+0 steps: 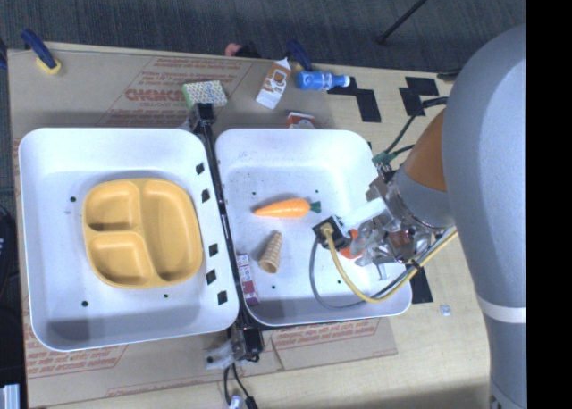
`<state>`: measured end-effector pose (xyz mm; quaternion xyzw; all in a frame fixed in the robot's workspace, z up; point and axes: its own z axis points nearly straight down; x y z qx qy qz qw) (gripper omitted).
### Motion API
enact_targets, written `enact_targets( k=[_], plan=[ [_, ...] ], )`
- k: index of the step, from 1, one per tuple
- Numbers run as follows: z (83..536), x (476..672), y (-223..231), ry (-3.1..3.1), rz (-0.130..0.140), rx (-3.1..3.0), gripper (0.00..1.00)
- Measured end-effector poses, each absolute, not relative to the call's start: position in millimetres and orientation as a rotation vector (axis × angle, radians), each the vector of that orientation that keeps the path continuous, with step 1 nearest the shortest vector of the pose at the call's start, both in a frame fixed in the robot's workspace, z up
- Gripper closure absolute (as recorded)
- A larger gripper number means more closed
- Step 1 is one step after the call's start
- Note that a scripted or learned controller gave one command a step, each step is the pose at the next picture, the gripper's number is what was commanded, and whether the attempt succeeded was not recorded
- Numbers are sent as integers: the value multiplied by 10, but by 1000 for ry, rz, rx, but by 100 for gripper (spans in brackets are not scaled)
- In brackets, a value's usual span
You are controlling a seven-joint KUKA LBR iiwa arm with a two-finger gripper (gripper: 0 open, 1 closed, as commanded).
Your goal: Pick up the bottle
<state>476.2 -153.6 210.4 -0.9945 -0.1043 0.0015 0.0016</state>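
Grey and bulky, the arm (487, 175) fills the right side of the view, nearest the lens, with its orange band (431, 162) showing above the wrist. Its claw (362, 242) sits low over the right part of the right bin (295, 144), amid a tangle of cables, one yellow and one black, that loop across the bin floor; whether the claw is spread or closed cannot be told, and nothing is seen held in it. Two white bins stand side by side on the counter (107, 95). The right bin holds two loose things: one orange carrot (281, 209) lying across the middle, and one tan ice-cream cone (270, 252) just below it, apart from it. The left bin (45, 220) holds one yellow divided plate (141, 230) with three compartments. One blue bottle (318, 81) with a white cap lies on its side on the counter beyond the right bin, outside both bins and well apart from the claw. Beside the bottle lies one small white and brown carton (273, 84), and further left one green checked sponge (205, 92). One small red and white packet (300, 119) rests right at the far rim of the right bin.
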Motion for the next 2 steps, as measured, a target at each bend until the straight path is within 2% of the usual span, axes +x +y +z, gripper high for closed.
enact_targets(
  k=[2],
  plan=[
    [2069, 4756, -1545, -326, 9, -3117, 100]
  ],
)
